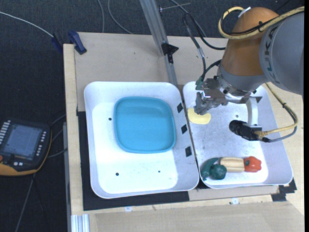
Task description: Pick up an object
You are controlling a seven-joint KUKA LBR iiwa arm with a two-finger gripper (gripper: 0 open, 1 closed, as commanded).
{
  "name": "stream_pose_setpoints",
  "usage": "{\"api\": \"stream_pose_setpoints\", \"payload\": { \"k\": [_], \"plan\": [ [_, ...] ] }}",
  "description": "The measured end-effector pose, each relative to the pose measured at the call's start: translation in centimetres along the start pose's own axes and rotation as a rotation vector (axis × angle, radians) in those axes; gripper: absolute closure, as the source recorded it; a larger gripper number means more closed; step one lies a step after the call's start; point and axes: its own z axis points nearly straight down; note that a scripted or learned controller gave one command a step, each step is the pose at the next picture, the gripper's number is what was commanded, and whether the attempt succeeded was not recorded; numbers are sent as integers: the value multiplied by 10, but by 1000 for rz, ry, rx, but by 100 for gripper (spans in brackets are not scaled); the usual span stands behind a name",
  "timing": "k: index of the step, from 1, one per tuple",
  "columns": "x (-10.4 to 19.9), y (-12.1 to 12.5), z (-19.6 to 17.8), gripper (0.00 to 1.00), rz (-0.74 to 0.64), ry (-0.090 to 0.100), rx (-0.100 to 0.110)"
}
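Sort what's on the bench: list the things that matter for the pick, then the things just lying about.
For the pick:
gripper, low in the right bin
pale yellow object just below it
green, tan and red toy at that bin's near edge

Lying about:
blue tray in the left bin
handheld control pendant on the floor

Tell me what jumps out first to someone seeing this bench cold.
The big turquoise tray lying in the left white bin draws the eye at once. Next comes the arm's orange band at upper right, with the gripper low over a pale yellow object at the right bin's far-left side. A green, tan and red toy cluster lies along that bin's near edge.
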Motion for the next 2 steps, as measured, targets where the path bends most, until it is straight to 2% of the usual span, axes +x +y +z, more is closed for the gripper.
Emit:
{"api": "stream_pose_setpoints", "payload": {
  "k": [2],
  "plan": [
    [92, 7, 3, 100, 2, -1, 1]
  ]
}}
